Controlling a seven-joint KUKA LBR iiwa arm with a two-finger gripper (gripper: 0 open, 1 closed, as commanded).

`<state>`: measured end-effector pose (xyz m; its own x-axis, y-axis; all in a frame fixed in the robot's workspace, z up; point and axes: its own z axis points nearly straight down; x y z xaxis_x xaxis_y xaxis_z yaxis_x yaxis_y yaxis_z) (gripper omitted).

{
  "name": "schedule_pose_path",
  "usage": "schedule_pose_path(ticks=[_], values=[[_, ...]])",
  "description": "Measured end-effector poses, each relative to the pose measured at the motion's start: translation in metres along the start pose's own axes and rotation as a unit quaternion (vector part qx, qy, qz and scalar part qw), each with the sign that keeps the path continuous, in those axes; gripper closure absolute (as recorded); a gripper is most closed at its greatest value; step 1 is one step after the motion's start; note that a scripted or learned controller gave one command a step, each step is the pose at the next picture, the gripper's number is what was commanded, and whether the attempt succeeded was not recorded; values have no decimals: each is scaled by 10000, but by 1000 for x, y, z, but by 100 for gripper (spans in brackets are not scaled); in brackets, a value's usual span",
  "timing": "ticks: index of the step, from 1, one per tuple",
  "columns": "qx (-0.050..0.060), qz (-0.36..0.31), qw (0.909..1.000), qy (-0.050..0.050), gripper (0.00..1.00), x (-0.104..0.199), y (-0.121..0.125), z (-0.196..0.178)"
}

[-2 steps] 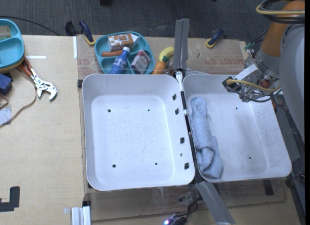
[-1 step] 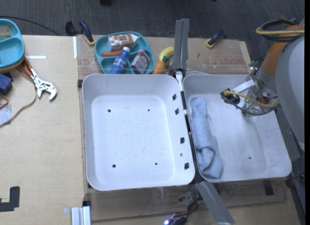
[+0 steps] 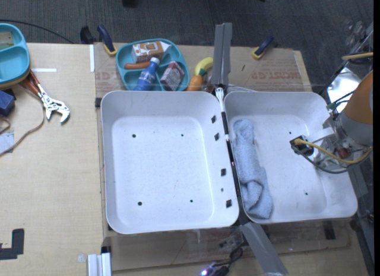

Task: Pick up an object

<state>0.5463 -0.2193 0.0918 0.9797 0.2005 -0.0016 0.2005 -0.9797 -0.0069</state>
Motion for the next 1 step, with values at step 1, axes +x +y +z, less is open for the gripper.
schedule_pose_path(ticks=[1], values=[[-31, -37, 10000, -5, 100, -17, -19, -122]])
